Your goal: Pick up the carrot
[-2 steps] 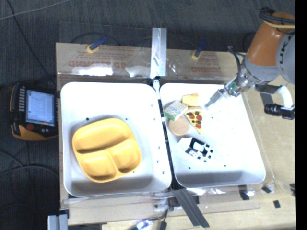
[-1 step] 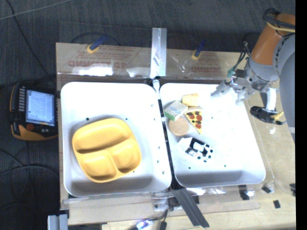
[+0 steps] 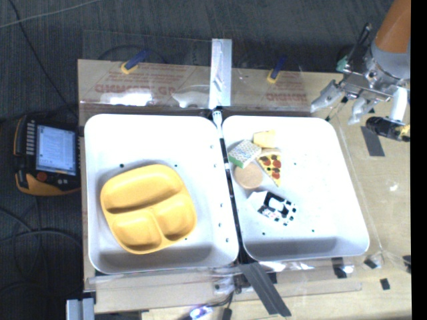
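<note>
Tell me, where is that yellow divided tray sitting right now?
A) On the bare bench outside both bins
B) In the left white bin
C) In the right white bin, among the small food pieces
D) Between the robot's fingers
B: the yellow divided tray lies flat on the floor of the left white bin, while the small food pieces are clustered in the right white bin.

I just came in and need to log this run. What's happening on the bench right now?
The arm's gripper hangs past the upper right corner of the right bin, holding nothing. In that bin, a cluster of toy food sits near the dividing edge: a pizza slice, a pale yellow piece and a round tan piece, with a black-and-white object below. I cannot identify a carrot. The left bin holds a yellow divided plate.
</note>
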Tool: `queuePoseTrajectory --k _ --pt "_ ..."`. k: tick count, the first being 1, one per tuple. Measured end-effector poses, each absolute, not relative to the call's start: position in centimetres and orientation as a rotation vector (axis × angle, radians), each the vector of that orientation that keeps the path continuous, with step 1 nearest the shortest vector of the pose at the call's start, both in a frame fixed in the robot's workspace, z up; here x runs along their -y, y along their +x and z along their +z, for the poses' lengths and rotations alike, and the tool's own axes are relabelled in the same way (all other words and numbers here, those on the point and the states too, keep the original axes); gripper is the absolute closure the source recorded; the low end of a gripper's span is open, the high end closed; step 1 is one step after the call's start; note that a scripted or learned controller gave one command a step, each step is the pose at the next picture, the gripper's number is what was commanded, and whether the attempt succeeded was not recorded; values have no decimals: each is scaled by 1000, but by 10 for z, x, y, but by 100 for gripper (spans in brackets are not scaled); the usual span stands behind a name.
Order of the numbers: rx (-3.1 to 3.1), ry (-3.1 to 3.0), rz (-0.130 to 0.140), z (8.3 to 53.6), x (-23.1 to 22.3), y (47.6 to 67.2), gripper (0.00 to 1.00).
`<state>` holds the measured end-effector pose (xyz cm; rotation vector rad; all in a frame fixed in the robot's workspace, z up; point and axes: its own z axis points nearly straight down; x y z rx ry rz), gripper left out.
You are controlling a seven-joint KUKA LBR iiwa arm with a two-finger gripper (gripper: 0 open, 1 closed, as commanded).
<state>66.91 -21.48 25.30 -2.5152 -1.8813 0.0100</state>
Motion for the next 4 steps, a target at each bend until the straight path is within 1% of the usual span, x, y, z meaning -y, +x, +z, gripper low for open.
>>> queuePoseTrajectory --k 1,2,3,4 --pt "1882 -2513 24 258 214 670 100" --pt "1942 -2464 10 191 202 645 100" --pt "1664 -2664 11 292 205 669 100" --pt "1664 -2664 11 291 205 669 0"
